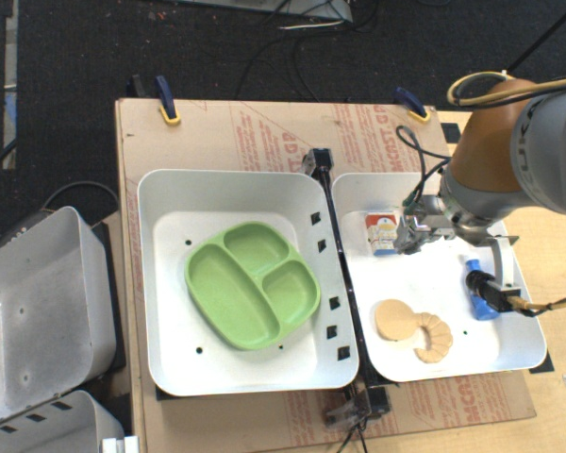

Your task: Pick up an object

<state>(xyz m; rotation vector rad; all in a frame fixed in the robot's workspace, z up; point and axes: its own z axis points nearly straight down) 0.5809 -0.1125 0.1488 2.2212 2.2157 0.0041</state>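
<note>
- We see the arm (509, 149) reach in from the right and over the far part of the right bin (424, 276).
- The gripper (413, 234) hangs low at the far left of that bin, just right of the box (381, 232).
- We cannot tell whether the gripper is spread or pressed together, and we see nothing pinched in it.
- The box, red and white, rests on the bin floor near the far wall, close to the divide between the bins. It sits just beside the gripper, and we cannot tell if they touch.
- Nearer to us in the right bin lies a flat tan disc (393, 320). A ridged, curved tan piece (434, 336) lies touching its right edge.
- A small blue thing (476, 281) shows at the right of that bin, partly hidden, and we cannot tell what it is.
- The left bin (170, 206) holds a green plate (252, 284) with three compartments, lying flat in the middle, well apart from the gripper.
- Both bins sit side by side on a brown bench (245, 135).
- Left of the bench we see a grey tub (38, 300).
</note>
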